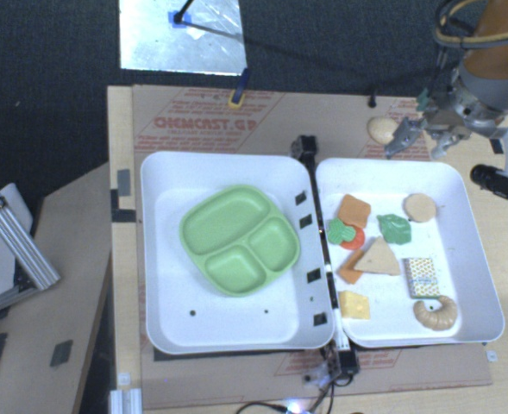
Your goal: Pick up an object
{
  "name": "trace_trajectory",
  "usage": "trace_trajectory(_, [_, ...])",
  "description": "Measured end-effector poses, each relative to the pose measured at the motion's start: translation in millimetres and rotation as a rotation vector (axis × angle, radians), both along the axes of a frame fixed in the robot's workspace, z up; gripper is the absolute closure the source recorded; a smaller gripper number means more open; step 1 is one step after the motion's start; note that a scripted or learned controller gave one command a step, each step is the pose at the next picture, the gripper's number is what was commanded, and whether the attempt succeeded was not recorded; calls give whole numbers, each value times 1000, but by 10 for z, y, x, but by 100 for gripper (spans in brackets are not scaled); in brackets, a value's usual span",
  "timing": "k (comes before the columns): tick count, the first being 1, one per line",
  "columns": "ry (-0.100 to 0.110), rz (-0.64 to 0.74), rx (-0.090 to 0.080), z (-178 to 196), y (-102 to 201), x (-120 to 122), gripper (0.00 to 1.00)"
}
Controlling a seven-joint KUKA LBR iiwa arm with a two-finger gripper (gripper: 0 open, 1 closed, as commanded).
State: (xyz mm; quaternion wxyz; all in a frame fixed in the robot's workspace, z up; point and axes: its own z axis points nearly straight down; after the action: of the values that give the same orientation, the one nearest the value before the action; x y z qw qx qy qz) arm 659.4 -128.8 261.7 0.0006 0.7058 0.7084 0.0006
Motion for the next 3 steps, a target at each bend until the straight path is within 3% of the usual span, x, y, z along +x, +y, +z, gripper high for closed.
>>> trace_trajectory(3, [5, 2, 1, -1553, 67, -29, 0])
